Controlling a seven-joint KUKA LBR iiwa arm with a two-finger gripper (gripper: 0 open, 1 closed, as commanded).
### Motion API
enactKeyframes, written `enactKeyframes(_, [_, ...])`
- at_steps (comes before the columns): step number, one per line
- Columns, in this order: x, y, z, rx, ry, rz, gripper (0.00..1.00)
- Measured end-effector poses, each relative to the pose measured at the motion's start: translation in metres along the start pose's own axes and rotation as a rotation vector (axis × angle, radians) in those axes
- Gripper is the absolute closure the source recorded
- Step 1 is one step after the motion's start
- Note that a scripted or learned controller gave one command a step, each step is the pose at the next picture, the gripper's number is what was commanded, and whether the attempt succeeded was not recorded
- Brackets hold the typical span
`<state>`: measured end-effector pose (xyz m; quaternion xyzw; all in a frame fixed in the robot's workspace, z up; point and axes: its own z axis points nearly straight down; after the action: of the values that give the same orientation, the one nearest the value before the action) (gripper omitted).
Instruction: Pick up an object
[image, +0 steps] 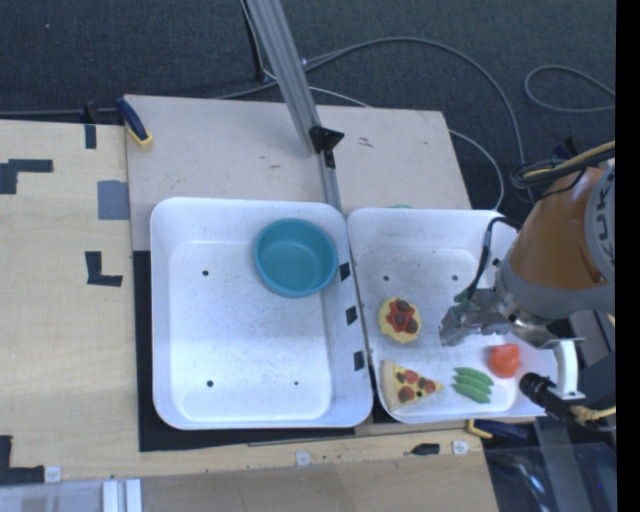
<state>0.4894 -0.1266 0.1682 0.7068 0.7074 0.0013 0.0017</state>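
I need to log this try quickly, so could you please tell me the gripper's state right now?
Gripper: cannot be told; it hangs over the right bin, with nothing seen held.

Two white bins (180, 300) sit side by side on a wooden bench (60, 300); cables (480, 60) trail across dark floor.

Lighting even, diffuse, moderately bright; no hard shadows. Left white bin (190, 300) shows mild glare on its floor (slightly washed out). Soft shadow under the blue bowl (295, 257) rim. Overall softness, low resolution; dark floor beyond the tabletop (60, 300) lacks detail.
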Motion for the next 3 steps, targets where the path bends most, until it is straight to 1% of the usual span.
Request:
enactKeyframes(1, [0.000, 0.001, -0.052, 0.001, 0.000, 0.000, 1.00])
enactKeyframes(3, [0.099, 0.024, -0.038, 0.006, 0.002, -0.004, 1.00])
